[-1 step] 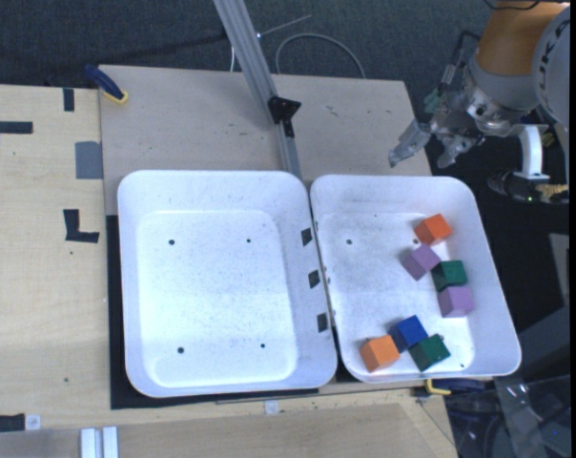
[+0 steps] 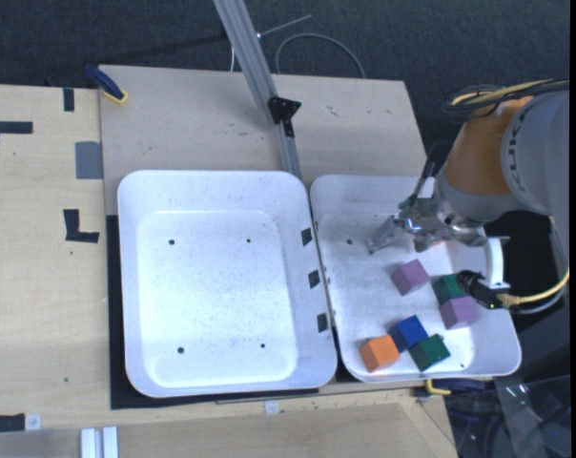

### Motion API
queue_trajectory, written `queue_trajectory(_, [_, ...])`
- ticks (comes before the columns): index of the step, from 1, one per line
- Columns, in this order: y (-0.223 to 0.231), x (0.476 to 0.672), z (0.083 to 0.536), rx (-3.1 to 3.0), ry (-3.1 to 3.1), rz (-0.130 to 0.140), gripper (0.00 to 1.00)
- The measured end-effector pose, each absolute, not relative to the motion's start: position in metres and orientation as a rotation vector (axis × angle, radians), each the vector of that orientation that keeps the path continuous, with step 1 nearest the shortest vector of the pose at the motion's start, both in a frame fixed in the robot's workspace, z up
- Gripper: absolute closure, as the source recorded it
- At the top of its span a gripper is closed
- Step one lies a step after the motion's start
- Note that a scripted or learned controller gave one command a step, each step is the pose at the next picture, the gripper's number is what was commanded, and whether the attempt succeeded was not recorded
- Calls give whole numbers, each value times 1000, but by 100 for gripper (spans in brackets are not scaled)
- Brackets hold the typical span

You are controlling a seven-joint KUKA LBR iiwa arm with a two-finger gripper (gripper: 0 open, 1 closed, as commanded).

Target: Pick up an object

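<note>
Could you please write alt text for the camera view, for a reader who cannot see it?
The grey arm's gripper hangs over the right bin, above a cluster of small blocks: two purple, two green, one blue and one orange. The left bin sits beside it on the bench.

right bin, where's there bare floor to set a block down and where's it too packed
Bare floor lies in the right bin along its left wall and far left corner, left of the gripper. The near right part is crowded: two purple blocks, two green, a blue and an orange one.
</note>
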State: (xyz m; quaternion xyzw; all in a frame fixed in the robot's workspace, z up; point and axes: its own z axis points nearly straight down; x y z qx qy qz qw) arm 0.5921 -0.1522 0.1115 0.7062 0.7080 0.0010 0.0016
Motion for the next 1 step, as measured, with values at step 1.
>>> queue_trajectory(1, [-152,566,264,2216,2219,5,0])
